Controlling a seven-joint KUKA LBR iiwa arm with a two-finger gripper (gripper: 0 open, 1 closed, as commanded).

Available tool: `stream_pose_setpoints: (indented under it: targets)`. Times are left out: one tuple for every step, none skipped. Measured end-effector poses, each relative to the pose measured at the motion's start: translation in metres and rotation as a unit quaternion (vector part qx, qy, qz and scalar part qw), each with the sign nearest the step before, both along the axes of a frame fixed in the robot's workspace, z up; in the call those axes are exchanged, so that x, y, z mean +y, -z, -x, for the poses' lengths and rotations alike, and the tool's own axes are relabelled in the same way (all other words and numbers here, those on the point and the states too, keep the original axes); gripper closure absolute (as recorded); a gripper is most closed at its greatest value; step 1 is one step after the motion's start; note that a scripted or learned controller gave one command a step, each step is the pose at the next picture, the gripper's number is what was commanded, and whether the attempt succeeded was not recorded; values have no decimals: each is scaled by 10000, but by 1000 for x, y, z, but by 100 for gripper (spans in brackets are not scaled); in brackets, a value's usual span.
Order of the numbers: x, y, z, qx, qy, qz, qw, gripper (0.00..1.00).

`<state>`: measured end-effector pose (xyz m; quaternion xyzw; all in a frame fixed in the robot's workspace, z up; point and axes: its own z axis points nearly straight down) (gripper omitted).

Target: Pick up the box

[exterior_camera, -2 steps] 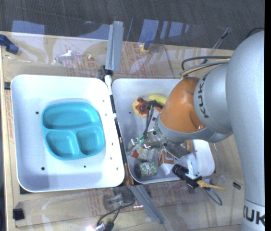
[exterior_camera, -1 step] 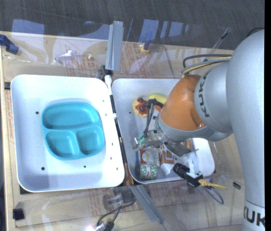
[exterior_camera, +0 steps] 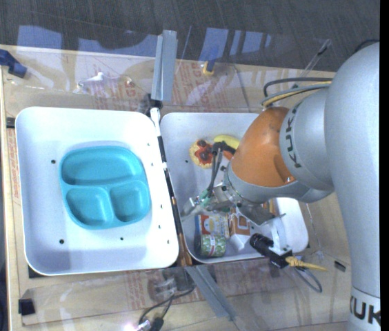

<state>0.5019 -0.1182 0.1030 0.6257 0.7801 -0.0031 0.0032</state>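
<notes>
Box (exterior_camera: 215, 234) sits in the right bin (exterior_camera: 175, 185), near its front edge, left of centre. Small carton with a printed face: green and white graphics toward the front end, reddish-orange patches at the back end. Lies flat, long axis running roughly front to back. The back end is partly covered from above, so the full outline can't be made out.

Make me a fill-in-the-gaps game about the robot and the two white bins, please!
The blue plastic tray with three compartments lies in the ____ shallow white bin.
The grey robot arm has an ____ band above its wrist.
The arm reaches down over the ____ shallow white bin.

Missing words: left, orange, right
</notes>
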Motion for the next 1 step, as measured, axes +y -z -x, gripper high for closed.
stream_pose_setpoints:
  targets:
    - [4,8,23,-63,-46,51,10000,0]
